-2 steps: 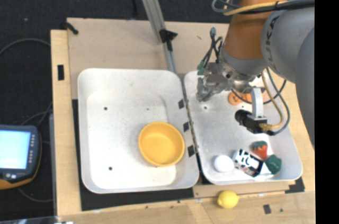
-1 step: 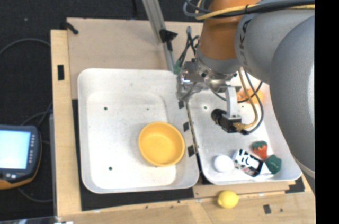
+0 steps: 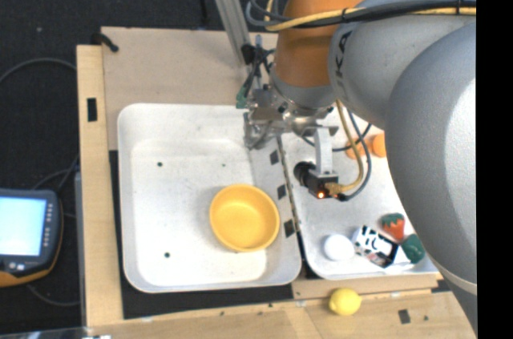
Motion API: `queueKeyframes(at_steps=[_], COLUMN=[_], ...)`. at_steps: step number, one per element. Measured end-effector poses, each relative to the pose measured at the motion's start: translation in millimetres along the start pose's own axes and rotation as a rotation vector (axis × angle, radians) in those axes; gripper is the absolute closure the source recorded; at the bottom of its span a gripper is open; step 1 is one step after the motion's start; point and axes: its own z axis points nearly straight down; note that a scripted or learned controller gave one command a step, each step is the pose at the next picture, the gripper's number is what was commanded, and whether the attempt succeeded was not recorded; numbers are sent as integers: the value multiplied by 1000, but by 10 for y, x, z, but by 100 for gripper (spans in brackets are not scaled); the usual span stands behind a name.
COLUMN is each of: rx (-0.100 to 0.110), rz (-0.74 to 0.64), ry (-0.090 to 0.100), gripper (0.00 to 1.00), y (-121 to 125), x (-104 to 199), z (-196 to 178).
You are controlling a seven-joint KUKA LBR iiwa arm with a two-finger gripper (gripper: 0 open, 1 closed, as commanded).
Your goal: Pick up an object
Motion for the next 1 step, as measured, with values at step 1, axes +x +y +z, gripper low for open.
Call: queueKeyframes(at_steps=[1], rx=[1], rz=[3], ry=[-2], gripper=[0], y=[-2], x=[-29], z=[3])
